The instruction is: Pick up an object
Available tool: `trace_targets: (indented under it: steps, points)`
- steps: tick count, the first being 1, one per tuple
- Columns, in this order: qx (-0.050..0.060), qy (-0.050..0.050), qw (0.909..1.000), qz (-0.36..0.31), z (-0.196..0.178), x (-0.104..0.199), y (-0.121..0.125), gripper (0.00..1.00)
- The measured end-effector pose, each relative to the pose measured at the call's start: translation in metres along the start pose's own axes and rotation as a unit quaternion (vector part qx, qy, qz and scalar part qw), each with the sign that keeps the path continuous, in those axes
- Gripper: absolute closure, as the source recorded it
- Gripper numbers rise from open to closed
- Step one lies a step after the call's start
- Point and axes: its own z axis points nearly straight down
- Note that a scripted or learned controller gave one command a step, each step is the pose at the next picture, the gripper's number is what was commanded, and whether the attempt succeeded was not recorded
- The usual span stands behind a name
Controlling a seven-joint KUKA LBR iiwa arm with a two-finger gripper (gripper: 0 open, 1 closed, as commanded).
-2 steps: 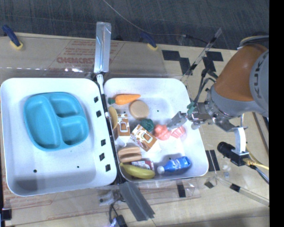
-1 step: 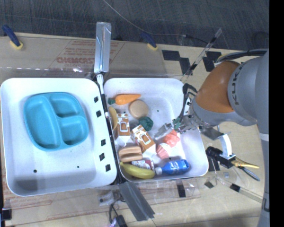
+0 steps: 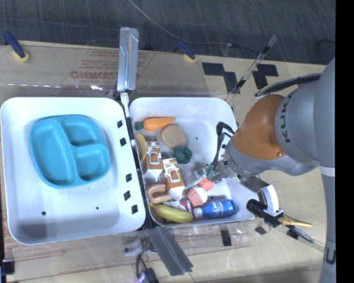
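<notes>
My gripper [image 3: 209,172] reaches down into the right bin [image 3: 206,108], its tip just above a red and white item [image 3: 199,190]. Around it lie an orange carrot [image 3: 159,123], a round tan disc [image 3: 173,135], a dark green lump [image 3: 182,154], two small brown and white cartons [image 3: 173,173], a blue bottle [image 3: 218,208] and a yellow banana [image 3: 170,214] at the bin's front. The orange band [image 3: 258,128] and the grey arm cover the bin's right side.
The left bin [image 3: 23,217] holds a blue divided plate [image 3: 71,148]. A divider wall with black clips [image 3: 128,175] separates the bins. Cables and a metal bracket [image 3: 128,58] lie beyond the bins at the back.
</notes>
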Motion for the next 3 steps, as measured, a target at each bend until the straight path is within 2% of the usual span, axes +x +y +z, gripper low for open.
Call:
trace_targets:
  steps: [1,2,3]
  points:
    - [-0.001,-0.001,1.0,-0.003,-0.011,-0.001,0.002,1.0]
    - [-0.004,-0.002,0.9989,-0.047,-0.121,0.014,0.087,1.0]
    - [0.0,0.0,0.9947,0.103,-0.141,0.073,0.114,1.0]
